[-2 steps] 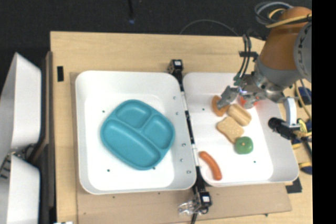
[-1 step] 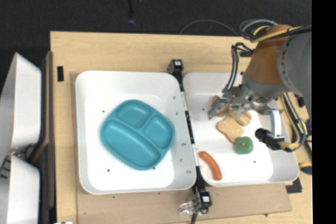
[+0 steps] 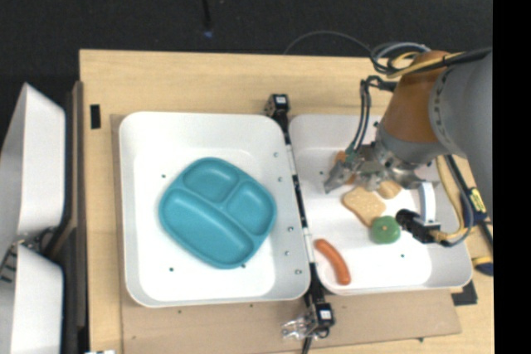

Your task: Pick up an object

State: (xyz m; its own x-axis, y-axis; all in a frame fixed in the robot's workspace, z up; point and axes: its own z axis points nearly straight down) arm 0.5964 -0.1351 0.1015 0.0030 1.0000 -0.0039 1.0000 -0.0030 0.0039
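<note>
Nothing lifted yet | pincer (image 3: 342, 176) low in right white bin (image 3: 415, 278), grip unclear | tan toast slice (image 3: 362, 206) beside it | grasp pending

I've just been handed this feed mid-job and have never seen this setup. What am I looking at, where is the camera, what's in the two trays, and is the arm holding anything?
The one camera sits above the bench and looks down at a slant. The grey arm with an orange band reaches in from the picture's right; it is a robot arm, and its gripper is low over the right bin. The left bin holds a blue divided plate. The right bin holds a tan bread-like slice, a small green round thing and a red-orange sausage near the front. The gripper is just above and left of the slice. From this angle I cannot tell if it has anything between its fingers.
</note>
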